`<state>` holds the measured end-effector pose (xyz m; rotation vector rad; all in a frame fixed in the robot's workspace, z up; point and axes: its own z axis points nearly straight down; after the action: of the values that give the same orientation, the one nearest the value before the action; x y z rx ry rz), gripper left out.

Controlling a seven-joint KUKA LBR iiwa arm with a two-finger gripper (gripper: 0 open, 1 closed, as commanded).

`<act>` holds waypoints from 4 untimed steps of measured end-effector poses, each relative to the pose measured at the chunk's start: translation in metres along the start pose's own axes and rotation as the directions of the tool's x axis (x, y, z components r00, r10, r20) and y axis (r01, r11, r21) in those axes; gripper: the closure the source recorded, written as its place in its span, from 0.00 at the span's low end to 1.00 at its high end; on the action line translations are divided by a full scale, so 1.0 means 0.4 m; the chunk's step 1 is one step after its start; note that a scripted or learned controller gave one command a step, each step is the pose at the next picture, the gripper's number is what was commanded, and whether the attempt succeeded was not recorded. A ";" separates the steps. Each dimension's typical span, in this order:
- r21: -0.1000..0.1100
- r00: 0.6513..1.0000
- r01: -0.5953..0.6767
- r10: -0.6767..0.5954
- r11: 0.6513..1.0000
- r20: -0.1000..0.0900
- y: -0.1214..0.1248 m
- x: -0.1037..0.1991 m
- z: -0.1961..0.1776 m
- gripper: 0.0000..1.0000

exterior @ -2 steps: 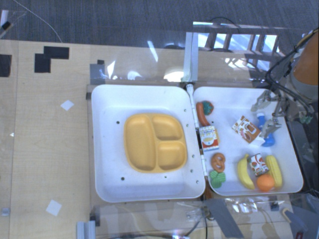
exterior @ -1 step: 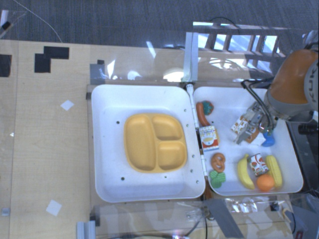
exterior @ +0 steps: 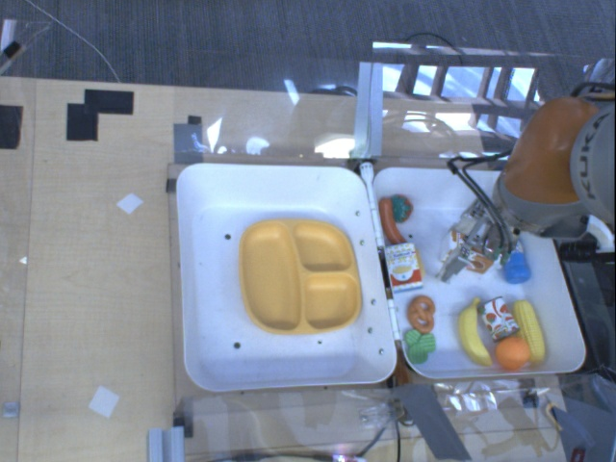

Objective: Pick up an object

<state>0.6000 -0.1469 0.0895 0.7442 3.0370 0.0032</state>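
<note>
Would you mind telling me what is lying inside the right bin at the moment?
The right bin holds a carrot, small carton, pretzel, green item, two bananas, an orange and a blue object. The gripper covers the floor beneath it.

Two white bins (exterior: 192, 287): one yellow tray (exterior: 298, 275) left; beside it two bananas (exterior: 469, 332), one orange (exterior: 512, 352), one pretzel (exterior: 421, 311).

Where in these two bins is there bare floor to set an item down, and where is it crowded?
Left bin: bare white floor rings the yellow divided tray on every side. Right bin: crowded along the near edge with bananas, orange, pretzel; the pincer hangs mid-bin. A bare patch lies between carton and bananas.
</note>
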 end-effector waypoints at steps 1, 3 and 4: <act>-0.001 1.000 0.026 -0.026 1.000 -0.004 0.151 -0.067 0.005 0.00; -0.004 1.000 -0.022 0.022 1.000 0.006 0.212 -0.010 -0.260 0.00; 0.001 0.990 -0.144 0.144 0.990 0.001 0.058 -0.122 -0.104 0.00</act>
<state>0.6533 -0.1489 0.1319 0.9618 2.9748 0.0037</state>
